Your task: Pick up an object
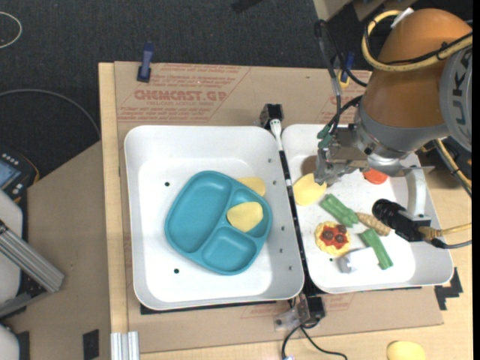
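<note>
Claw (328, 172) low over the upper left part of the right bin (424, 274), at the end of the grey and orange arm (409, 73) reaching in from the upper right of the frame. Cannot tell how far open, or whether anything is gripped.

Just below and left of the claw, against the bin's left wall: a yellow lump (307, 191), very close to the claw, contact unclear. Lower right of that, a green strip (340, 211) lying at a slant, and a second green strip (378, 249) further toward the lower right. A tan stick (369, 221) between the two green strips, close to both. Below the first strip, a small pizza slice (333, 237) with red topping. Small grey bit (345, 265) just beneath the pizza slice, near the bin's lower edge. Orange-red piece (375, 176) right of the claw, partly hidden under the arm.

In the left bin (150, 163), mid-frame: a teal divided plate (199, 220), with a pale yellow piece (245, 214) in its right compartment and another yellow piece (256, 185) at the plate's upper right rim. Both bins side by side on the brown table (180, 92).
</note>
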{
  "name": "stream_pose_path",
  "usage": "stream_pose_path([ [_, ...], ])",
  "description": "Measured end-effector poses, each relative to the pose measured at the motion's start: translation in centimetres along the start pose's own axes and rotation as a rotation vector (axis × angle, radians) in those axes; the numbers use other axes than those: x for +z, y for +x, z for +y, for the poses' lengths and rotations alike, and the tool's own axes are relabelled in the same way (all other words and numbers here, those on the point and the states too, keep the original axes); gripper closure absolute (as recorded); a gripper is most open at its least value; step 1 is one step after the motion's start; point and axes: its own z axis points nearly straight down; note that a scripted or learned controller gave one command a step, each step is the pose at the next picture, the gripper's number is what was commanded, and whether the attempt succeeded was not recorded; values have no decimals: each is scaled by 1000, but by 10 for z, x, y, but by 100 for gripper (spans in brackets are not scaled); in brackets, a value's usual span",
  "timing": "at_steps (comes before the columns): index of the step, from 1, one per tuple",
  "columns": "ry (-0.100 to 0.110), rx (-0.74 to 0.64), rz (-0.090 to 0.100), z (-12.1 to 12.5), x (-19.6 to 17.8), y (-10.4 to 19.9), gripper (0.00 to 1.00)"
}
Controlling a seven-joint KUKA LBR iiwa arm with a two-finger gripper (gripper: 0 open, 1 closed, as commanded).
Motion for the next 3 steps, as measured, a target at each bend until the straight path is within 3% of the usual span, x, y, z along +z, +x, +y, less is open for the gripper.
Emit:
stream_pose_path([
  [1, 3, 1, -1, 1, -7, 0, 100],
  [3, 11, 7, 0, -47, 33, -48, 100],
])
